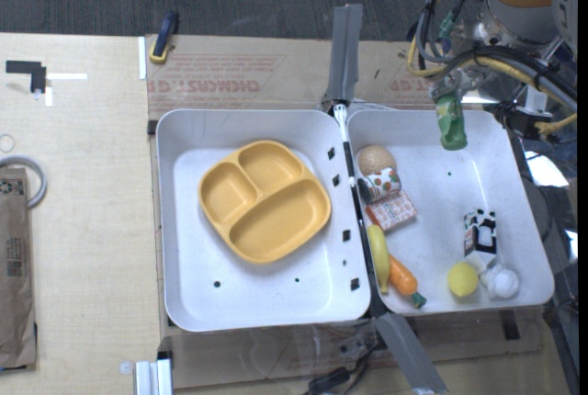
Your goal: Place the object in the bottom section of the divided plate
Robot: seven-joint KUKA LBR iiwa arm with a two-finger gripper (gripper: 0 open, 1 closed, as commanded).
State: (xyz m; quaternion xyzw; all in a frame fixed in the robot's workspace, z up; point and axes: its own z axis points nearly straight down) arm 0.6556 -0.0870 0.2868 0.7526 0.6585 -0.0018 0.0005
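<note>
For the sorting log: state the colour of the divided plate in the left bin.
Yellow-orange all over; the camera view shows the divided plate plainly.

Two white bins sit side by side: the left bin (179, 228) and the right bin (524, 200). The left one holds one yellow divided plate (265, 200) with three sections. The right one holds a green bottle (451, 122), a muffin (376, 162), a pink packet (393, 213), a banana (378, 253), a carrot (403, 277), a lemon (463, 279), a black-and-white carton (480, 232) and a white ball (502, 283), one of each.
</note>
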